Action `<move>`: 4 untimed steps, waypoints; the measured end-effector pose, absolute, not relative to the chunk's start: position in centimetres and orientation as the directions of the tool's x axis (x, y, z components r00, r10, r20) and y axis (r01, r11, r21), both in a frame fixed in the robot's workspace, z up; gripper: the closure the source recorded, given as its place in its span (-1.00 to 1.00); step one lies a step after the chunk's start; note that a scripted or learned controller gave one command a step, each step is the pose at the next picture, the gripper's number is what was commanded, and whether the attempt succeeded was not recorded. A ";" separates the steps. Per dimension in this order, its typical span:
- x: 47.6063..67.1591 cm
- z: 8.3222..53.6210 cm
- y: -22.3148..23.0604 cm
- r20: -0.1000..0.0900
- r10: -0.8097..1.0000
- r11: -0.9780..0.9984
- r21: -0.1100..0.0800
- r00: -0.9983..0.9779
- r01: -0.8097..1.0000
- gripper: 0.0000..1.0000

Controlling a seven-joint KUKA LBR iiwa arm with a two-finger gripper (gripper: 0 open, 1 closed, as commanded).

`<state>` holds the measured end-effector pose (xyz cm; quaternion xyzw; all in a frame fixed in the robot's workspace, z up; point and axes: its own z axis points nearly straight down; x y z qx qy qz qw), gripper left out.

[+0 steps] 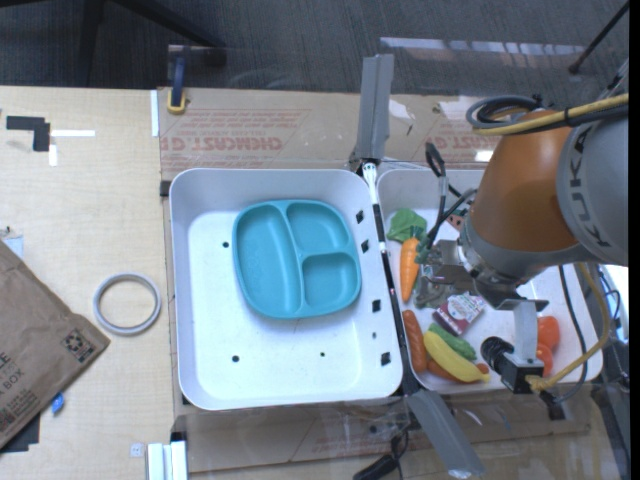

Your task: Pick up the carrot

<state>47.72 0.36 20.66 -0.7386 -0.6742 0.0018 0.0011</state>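
Here, one carrot [409, 266], one banana [452, 359], one blue plate [297, 258]; gripper [437, 286] grip state unclear.

Arm [545, 193] low, gripper [432, 280] down.

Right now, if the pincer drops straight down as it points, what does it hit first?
Probably the carrot: the pincer sits just right of it in the right bin, beside the green leafy toy. Height is unclear from above, so it may miss and touch the bin floor.
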 end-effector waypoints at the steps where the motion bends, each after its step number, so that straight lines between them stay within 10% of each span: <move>1: 54.3 21.5 0.5 -0.002 0.996 -0.086 -0.004 0.086 0.996 1.00; 2: 58.2 19.1 8.3 -0.001 0.984 0.177 -0.002 -0.177 0.984 1.00; 3: 58.2 19.1 8.3 -0.001 0.984 0.177 -0.002 -0.177 0.984 -1.00; 4: 58.3 19.3 7.7 -0.001 0.982 0.187 -0.002 -0.187 0.982 -1.00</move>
